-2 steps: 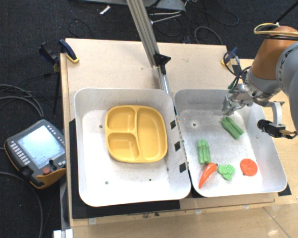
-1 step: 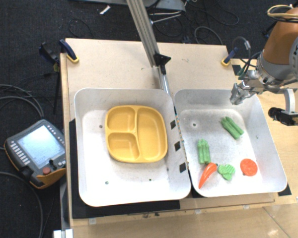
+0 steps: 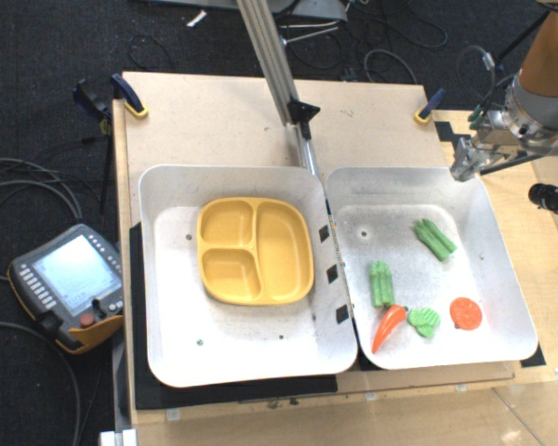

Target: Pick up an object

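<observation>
The right bin point(image 3: 372, 198) holds several toy foods: a green bean-like piece point(image 3: 434, 238) toward the back, a green ridged piece point(image 3: 381, 283) near the middle, an orange-red carrot point(image 3: 388, 327), a small green leafy piece point(image 3: 424, 321) and a red tomato slice point(image 3: 465, 313) at the front. My gripper point(image 3: 465, 163) hangs above the bin's far right corner, apart from all of them, with nothing seen in it. Its fingers are too small and dark to read.
The left bin point(image 3: 167, 249) carries a yellow three-compartment tray point(image 3: 257, 250). A slanted metal pole point(image 3: 272, 49) comes down to the seam between the bins. Clamps point(image 3: 130, 98) sit at the board's back corners. A teach pendant point(image 3: 67, 286) lies on the floor at left.
</observation>
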{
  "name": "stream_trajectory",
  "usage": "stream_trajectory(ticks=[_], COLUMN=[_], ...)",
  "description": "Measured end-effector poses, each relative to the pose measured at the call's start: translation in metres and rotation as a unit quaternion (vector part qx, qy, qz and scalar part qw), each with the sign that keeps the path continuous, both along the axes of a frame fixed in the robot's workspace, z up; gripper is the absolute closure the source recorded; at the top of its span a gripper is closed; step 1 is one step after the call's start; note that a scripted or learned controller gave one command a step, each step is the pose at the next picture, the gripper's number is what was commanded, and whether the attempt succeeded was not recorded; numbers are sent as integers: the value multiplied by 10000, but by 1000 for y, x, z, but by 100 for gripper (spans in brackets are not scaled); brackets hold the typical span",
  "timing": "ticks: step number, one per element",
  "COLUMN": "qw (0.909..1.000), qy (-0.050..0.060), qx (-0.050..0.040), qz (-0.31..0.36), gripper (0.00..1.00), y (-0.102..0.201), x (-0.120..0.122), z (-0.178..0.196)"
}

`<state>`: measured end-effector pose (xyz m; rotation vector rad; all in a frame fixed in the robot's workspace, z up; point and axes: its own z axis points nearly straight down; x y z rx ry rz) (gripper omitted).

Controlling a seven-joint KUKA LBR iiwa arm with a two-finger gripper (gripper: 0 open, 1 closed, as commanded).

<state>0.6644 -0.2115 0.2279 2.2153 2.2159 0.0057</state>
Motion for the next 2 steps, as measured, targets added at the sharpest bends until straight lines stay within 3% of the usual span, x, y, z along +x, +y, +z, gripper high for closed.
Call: stream_trajectory(ticks=[1, 2], qw=[10000, 10000], qy=[0, 47], qx=[3, 23], qz=[10, 36], gripper=[100, 100], y=[0, 50], x=[2, 5], z=[54, 38])
